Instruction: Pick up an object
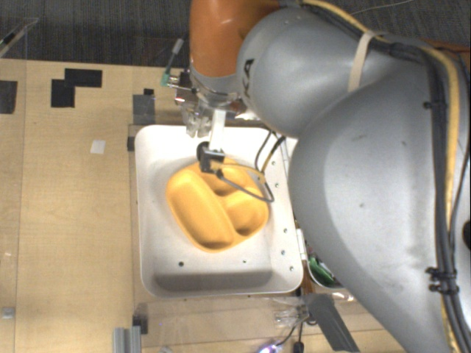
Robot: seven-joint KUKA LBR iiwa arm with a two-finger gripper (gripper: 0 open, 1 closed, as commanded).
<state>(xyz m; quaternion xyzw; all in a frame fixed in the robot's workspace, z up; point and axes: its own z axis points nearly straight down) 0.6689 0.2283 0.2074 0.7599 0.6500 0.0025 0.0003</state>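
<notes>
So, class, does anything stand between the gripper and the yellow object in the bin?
Nothing visible does. The gripper hangs at the white bin's upper edge, and the yellow object lies uncovered just below it in the view.

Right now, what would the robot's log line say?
pincer: at white bin far wall | yellow rounded object: lying in bin middle | pick: not yet done
</notes>
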